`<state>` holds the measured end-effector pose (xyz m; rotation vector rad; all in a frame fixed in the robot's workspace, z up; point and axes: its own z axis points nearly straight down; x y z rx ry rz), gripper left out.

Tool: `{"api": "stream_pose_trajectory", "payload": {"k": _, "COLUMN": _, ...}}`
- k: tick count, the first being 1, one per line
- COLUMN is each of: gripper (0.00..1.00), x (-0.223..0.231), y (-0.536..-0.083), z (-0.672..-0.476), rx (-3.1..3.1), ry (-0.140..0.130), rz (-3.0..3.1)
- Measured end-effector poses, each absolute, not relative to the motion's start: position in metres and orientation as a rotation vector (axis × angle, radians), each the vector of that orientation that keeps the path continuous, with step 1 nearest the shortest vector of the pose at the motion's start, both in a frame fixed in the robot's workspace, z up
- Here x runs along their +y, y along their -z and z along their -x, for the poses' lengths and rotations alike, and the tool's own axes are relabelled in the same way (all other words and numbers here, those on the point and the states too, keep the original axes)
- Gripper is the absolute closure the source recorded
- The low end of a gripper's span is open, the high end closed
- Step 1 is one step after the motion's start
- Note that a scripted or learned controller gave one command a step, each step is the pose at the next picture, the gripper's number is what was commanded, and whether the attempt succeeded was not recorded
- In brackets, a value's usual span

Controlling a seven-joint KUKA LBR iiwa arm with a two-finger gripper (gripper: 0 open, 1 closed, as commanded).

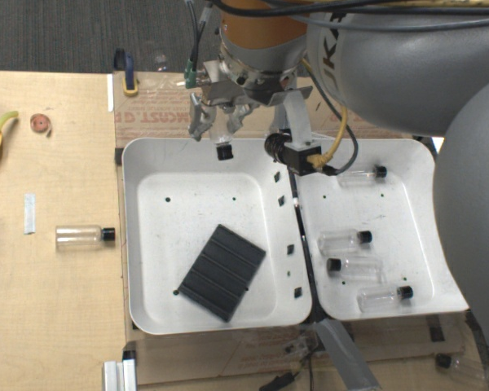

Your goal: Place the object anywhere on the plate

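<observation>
On your bench lies a clear plastic vial with a black cap (85, 235). The left white bin (147, 186) holds a dark ribbed rectangular plate (222, 271); the gripper (218, 126), fingers spread apart, hangs over its far rim. The right white bin (416, 186) holds four similar capped vials (346, 240).

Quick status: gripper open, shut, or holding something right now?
Gripper: open, nothing between its fingers, above the far rim of the left bin.
</observation>
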<state>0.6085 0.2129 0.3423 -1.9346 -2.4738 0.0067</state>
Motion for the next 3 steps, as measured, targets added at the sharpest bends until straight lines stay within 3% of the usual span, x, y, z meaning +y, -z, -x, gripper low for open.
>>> {"api": "stream_pose_trajectory", "payload": {"k": 1, "gripper": 1.00, "x": 0.212, "y": -0.255, "z": -0.545, "rx": -2.189, "ry": -0.010, "rz": 2.251}}
{"api": "stream_pose_trajectory", "payload": {"k": 2, "gripper": 1.00, "x": 0.226, "y": -0.144, "z": -0.503, "rx": -2.220, "ry": -0.010, "rz": 2.221}}
{"api": "stream_pose_trajectory", "payload": {"k": 3, "gripper": 1.00, "x": 0.227, "y": -0.277, "z": -0.611, "rx": -2.264, "ry": -0.005, "rz": 2.180}}
